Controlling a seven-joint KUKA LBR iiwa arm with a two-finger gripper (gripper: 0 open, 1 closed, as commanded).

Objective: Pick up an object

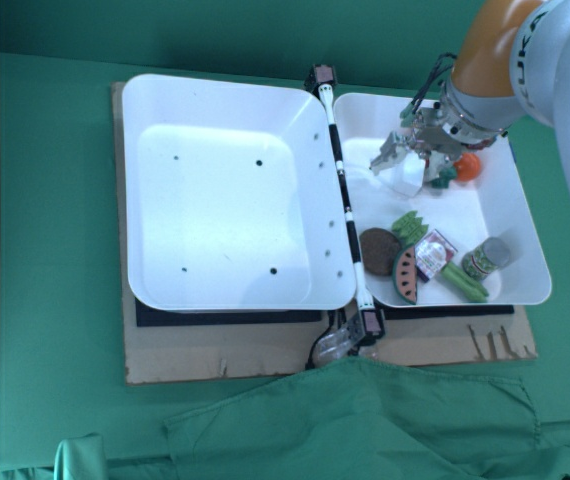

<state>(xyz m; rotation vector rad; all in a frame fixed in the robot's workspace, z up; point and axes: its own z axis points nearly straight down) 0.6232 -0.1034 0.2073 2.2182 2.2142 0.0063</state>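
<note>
Objects: about seven in right bin; one pincer, splayed, nothing between its fingers.

Bins: glossy smooth white plastic. Base: matt brown cardboard. Green cloth, matt, wrinkled. Arm: smooth grey shell, glossy orange band.

Grey arm, rounded casing, wore an orange band above the wrist; black cables looped to a bare-metal tool.
</note>
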